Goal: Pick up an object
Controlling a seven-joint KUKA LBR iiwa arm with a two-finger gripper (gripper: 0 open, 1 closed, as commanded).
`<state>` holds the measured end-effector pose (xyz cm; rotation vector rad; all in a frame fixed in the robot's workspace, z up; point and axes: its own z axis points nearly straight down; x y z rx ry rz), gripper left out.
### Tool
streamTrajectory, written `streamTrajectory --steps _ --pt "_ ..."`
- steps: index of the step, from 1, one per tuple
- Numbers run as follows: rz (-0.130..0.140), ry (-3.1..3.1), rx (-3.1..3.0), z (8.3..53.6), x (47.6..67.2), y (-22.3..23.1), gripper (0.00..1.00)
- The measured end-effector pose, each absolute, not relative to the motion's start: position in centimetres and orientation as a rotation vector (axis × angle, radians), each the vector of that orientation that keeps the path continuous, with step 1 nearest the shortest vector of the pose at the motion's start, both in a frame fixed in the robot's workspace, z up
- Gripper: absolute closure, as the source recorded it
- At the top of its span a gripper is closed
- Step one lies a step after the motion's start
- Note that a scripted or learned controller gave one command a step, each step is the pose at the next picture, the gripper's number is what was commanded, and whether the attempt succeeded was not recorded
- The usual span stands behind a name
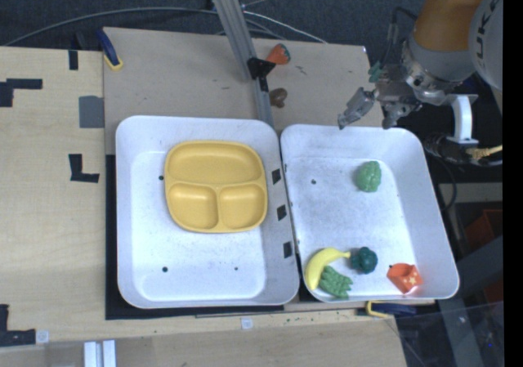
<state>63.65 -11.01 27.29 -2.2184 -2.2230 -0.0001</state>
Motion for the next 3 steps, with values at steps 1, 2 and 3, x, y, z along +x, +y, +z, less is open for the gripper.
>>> streamTrajectory --steps 1,2,3 --pt "0.001 -2.224 -2.218 27.3 63.6 -11.0 0.00" --pt "0.008 -2.220 -2.216 21.8 63.0 -10.1 0.00" --pt "0.008 -2.220 -2.216 16.8 62.5 -9.2 0.00"
